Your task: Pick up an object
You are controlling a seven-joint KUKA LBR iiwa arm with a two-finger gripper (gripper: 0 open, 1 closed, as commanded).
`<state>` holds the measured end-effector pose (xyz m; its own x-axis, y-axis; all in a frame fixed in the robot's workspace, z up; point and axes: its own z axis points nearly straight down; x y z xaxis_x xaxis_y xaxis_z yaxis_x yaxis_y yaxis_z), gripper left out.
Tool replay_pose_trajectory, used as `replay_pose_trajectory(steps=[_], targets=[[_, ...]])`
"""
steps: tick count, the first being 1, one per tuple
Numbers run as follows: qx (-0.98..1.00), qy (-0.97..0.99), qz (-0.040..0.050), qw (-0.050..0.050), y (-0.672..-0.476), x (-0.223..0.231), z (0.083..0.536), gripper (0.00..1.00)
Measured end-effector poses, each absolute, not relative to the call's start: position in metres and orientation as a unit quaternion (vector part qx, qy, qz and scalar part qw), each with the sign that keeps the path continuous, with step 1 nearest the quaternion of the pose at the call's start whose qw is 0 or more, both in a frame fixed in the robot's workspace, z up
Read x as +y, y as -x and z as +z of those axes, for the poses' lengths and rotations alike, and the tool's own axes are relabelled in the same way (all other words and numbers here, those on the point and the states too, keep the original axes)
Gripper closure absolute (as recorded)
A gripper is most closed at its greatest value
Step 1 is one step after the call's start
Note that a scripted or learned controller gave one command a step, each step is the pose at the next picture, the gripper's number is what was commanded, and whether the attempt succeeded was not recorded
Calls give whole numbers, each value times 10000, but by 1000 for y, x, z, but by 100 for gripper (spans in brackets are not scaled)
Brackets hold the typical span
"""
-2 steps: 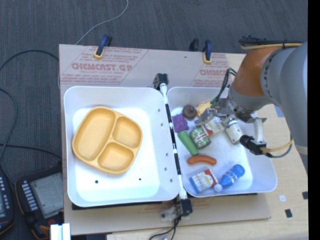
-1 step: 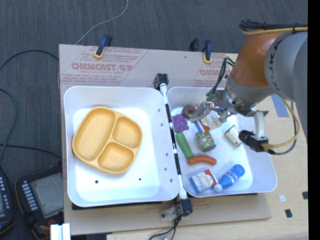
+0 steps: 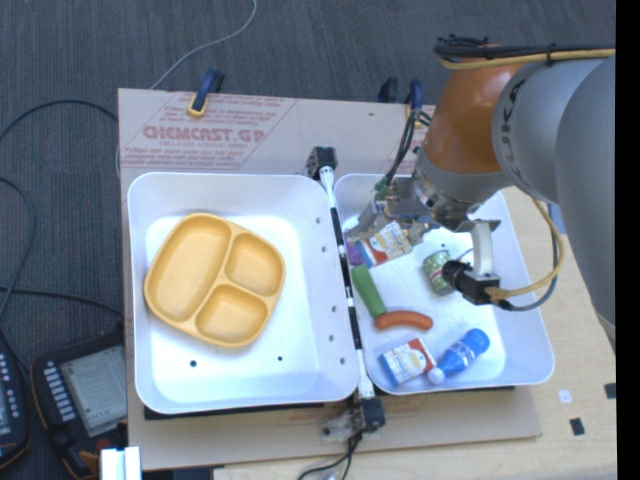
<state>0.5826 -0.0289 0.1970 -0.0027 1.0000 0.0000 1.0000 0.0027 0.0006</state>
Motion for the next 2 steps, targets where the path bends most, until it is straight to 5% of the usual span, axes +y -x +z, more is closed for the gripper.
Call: replay_pose_trajectory(steps=[1,2], targets=[[7081,-7061,5,1,-574,46,238,100],[7073,-7069,-16,-12,-502,46,183,100]])
